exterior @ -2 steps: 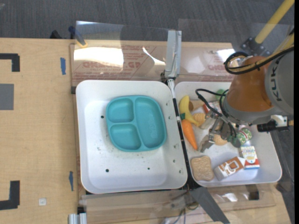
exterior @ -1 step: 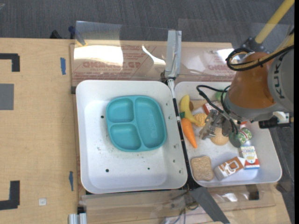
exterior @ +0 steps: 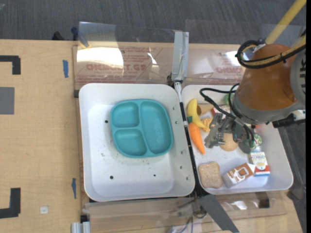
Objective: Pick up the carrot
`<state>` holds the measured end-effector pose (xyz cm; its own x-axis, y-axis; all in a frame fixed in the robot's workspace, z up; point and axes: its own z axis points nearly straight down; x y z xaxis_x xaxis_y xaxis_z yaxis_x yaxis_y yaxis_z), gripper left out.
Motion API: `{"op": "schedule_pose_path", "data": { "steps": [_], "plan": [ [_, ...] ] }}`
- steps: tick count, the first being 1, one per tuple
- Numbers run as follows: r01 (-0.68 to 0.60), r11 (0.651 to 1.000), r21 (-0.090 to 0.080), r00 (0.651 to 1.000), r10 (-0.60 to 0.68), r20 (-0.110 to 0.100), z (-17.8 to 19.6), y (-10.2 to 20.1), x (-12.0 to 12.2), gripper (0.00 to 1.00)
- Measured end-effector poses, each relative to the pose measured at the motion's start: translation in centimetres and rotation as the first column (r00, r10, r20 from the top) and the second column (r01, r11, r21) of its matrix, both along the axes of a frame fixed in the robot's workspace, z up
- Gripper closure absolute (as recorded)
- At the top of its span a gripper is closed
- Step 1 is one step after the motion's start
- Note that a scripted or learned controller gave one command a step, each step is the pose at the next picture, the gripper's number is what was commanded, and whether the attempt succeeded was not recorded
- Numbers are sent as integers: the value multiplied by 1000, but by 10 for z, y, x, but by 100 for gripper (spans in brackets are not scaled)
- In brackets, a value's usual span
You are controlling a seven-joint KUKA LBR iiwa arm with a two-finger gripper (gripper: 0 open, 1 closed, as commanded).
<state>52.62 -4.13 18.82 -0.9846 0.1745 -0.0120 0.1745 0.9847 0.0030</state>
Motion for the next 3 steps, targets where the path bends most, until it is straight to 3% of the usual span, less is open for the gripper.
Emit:
{"op": "schedule_pose_path", "data": {
  "steps": [1,2,3],
  "plan": [
    [2,1000,-1,1000,-2,-7,-3,-1,-2,0],
    [203,979,4,979,-203,2,-95,-75,-41,0],
    [279,960,3,960,-279,10,-93,-53,53,0]
  ]
}}
